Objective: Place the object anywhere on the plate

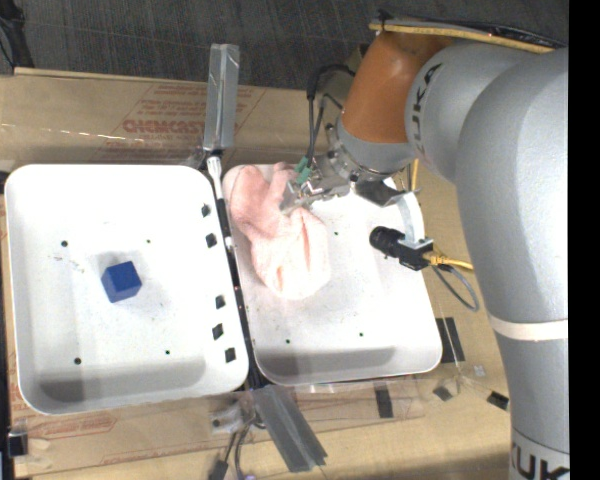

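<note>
A small blue cube (121, 280) lies alone in the left bin (40, 368), left of its middle. A crumpled pink cloth-like thing (280, 238) lies in the right bin (370, 313), against its left wall and toward the back. My gripper (305, 186) hangs low over the upper right edge of that pink thing and seems to touch it. The wrist and its fittings hide the tips. The grey arm with its orange band comes down from the upper right.
A black plug with a yellow cable (400, 247) hangs from the wrist over the right bin's right side. A grey metal bar (222, 93) stands behind the gap between the bins. Cardboard (100, 118) lies under both bins.
</note>
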